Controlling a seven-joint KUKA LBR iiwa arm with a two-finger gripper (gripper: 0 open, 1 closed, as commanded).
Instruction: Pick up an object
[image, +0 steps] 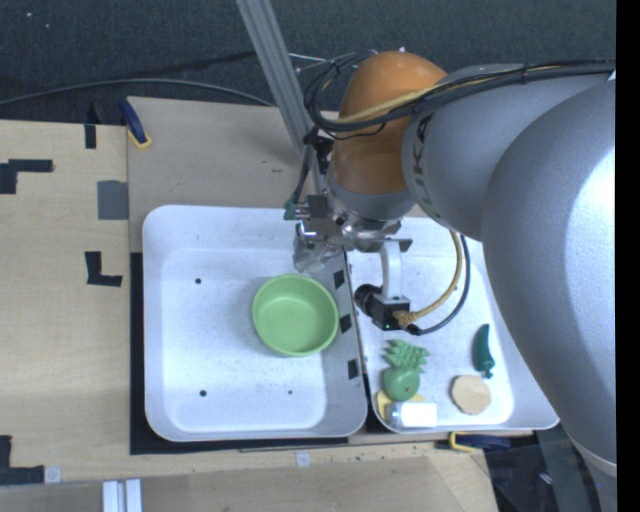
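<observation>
1. Arm: one, grey with an orange band; partial "KU" lettering on the wrist link, rest unreadable.
2. Bench: pale wood top with black tape marks, dark floor behind.
3. Bins: two, white and shallow, side by side. Left bin sits left of and below the gripper; right bin right of and below it.
4. Gripper: over the left bin's right edge, near the divider. Whether it's clenched or released, cannot tell.
5. Green bowl: one, upright in the left bin, just below the gripper.
6. Right bin, below-right of gripper: one green pineapple-shaped toy, one tan disc, one dark green piece, one white block.
</observation>
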